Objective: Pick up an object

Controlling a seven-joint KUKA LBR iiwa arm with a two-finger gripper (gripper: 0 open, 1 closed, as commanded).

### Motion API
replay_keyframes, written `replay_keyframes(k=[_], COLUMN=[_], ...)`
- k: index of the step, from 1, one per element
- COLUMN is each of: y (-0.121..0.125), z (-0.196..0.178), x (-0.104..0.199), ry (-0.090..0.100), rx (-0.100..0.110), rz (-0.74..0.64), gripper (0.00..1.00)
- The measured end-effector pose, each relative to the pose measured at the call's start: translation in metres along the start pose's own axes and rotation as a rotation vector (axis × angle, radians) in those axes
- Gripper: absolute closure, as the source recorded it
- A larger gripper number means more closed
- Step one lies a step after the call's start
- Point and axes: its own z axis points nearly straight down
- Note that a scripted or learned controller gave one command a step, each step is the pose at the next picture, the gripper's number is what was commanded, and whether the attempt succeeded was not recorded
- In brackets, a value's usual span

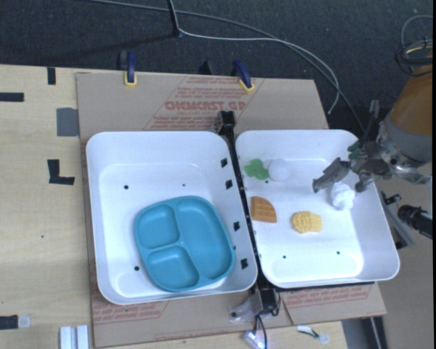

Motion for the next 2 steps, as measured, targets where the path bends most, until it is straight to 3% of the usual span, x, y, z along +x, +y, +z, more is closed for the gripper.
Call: replay_keyframes(k=[1, 2], y=[0.013, -0.015], z=[0.063, 0.17], x=[-0.028, -0.033], ry=[0.001, 0.001], rx=[0.006, 0.004], rz=[0.002, 0.001], gripper=[0.0, 0.0])
